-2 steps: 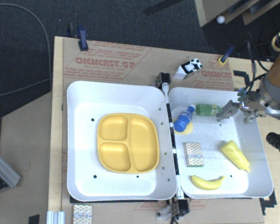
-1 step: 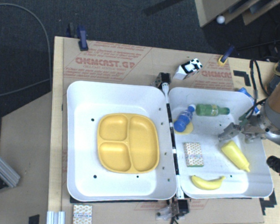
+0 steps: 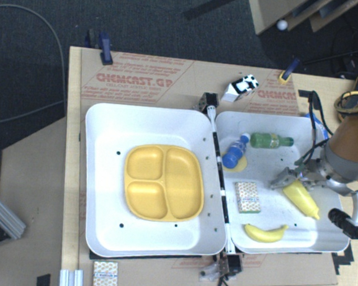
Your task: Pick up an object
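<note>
- The desk [image 3: 71, 161] carries two shallow white bins side by side on a brown cardboard sheet with red print.
- The left bin [image 3: 105, 133] holds one yellow divided plate [image 3: 163, 183] with three compartments, lying flat near the middle of the bin.
- The right bin [image 3: 280, 124] holds several small things.
- A green bottle [image 3: 270, 140] lies on its side near the far wall of the right bin.
- A blue bottle [image 3: 235, 152] lies tilted just beside the wall between the two bins, its white cap pointing toward the green bottle.
- A small patterned box [image 3: 248, 196] lies flat near the middle of the right bin.
- A banana [image 3: 265, 232] lies near the front wall of the right bin, curved upward at both ends.
- A yellow cone-shaped object [image 3: 302, 199] lies tilted at the right side of this bin, between the box and the arm.
- The grey arm, with its orange band [image 3: 352, 142], comes in from the right, above the right bin.
- The gripper [image 3: 292, 178] is low in the right bin, touching or just above the upper end of the yellow cone-shaped object.
- Whether the gripper is released or clenched, I cannot tell, and I cannot see that it grasps anything.
- A small black and white object [image 3: 242, 87] lies on the cardboard behind the right bin.
</note>
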`<state>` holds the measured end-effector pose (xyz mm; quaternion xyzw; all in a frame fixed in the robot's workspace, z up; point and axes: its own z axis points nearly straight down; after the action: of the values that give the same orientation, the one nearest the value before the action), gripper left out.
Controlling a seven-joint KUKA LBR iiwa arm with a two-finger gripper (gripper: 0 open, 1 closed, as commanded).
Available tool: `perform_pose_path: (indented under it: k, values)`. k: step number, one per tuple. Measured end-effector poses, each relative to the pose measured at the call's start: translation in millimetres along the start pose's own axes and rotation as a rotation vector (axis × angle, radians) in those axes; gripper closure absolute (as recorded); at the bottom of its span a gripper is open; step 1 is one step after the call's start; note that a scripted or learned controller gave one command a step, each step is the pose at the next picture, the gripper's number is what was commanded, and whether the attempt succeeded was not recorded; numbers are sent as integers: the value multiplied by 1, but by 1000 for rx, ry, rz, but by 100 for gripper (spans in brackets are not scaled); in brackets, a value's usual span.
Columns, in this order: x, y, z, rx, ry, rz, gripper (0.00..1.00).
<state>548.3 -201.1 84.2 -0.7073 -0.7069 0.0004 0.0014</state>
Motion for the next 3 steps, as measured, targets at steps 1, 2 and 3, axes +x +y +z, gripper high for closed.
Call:
perform_pose_path:
  k: [1,2,3]
  values:
    - [0,1,-11,-4,-1,0,100]
    - [0,1,-11,-4,-1,0,0]
    - [5,-40,0,-1,0,0,0]
